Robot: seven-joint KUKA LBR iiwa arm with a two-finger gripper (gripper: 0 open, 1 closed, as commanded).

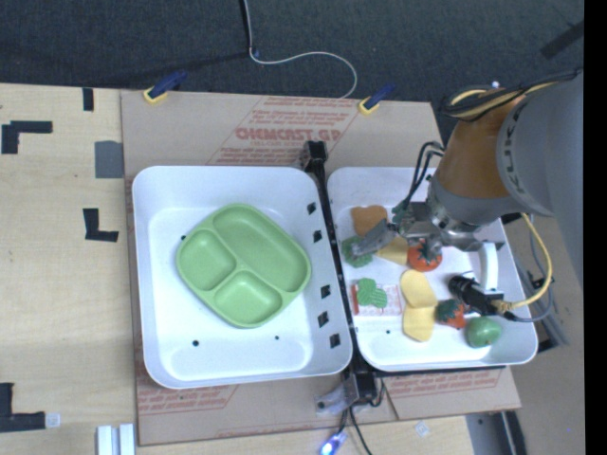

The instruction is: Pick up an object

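My gripper (pixel 406 224) hangs low over the left half of the right bin (pixel 512 349), under the grey wrist and orange band. Just left of it lie a brown toy piece (pixel 368 218) and a grey-green piece (pixel 360 248). A pale yellow wedge (pixel 394 251) and a red tomato-like toy (pixel 424 258) sit directly below the gripper in the view. The wrist hides how the gripper stands and whether it touches any of them.
Further toys in the right bin: two yellow lumps (pixel 418 288) (pixel 418 323), a green-and-red flat piece (pixel 372 296), and a green ball (pixel 483 331) beside a red bit. The left bin (pixel 152 254) holds a green divided plate (pixel 244 264).
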